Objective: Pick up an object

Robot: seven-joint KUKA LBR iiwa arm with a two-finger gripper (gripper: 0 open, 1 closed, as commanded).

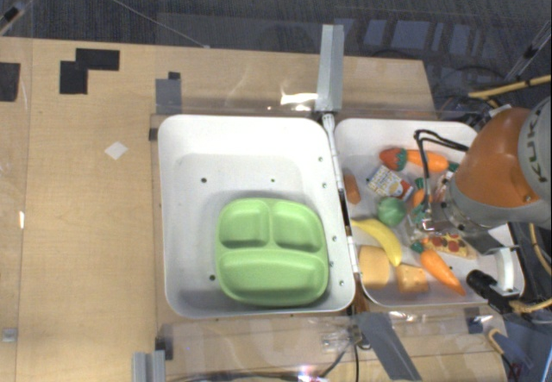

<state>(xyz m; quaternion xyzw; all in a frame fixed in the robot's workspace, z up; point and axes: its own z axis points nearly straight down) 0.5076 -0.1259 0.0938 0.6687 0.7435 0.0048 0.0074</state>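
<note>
The right bin [362, 134] holds several toy foods. Among them are a yellow banana [380, 239], an orange carrot [441, 269], two tan bread-like chunks [373, 264], a green round piece [390, 211], a small colourful box [386, 184], and a red piece with a green top [394, 156]. My gripper [429, 218] reaches down into this bin below the orange wrist band [498, 166]. It sits right of the green piece, just above the carrot, over some small red and green bits. The arm hides whatever lies directly beneath it.
The left bin [185, 143] holds a green divided plate [272, 251] in its near half. A brown sausage-like piece [351, 188] lies along the right bin's left wall. A metal post [329, 70] stands behind the bins' shared wall. Cables run at the right.
</note>
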